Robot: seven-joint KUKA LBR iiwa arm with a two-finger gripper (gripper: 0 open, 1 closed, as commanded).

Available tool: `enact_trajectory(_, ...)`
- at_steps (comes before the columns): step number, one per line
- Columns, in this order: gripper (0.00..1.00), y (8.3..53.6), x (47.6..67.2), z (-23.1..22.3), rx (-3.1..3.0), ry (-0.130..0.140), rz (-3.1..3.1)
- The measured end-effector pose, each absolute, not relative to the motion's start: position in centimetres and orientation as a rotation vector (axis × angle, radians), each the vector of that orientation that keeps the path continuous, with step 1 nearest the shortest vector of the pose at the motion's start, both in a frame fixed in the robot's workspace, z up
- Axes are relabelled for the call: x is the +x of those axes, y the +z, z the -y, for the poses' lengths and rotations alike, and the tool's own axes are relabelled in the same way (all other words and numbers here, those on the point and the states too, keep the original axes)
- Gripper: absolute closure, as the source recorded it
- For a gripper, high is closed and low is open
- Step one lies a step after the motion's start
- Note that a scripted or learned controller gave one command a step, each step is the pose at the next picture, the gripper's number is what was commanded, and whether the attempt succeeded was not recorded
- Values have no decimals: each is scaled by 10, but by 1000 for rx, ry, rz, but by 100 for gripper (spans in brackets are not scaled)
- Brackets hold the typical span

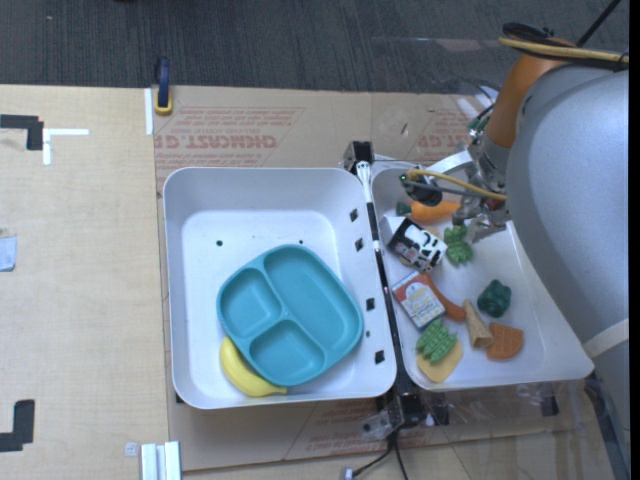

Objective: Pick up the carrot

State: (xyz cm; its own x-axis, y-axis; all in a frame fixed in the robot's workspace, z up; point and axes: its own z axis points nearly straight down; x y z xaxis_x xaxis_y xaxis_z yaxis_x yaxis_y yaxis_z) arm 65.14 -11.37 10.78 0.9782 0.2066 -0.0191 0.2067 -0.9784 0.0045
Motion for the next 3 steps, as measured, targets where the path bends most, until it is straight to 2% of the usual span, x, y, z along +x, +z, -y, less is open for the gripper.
enact_trajectory(1, 100, 102, 637, 98, 3094, 22, -454)
enact_trajectory(2, 0, 98, 633, 96, 3104, -2, -455)
enact_trajectory(3, 0, 99, 588, 98, 3056, 17, -717)
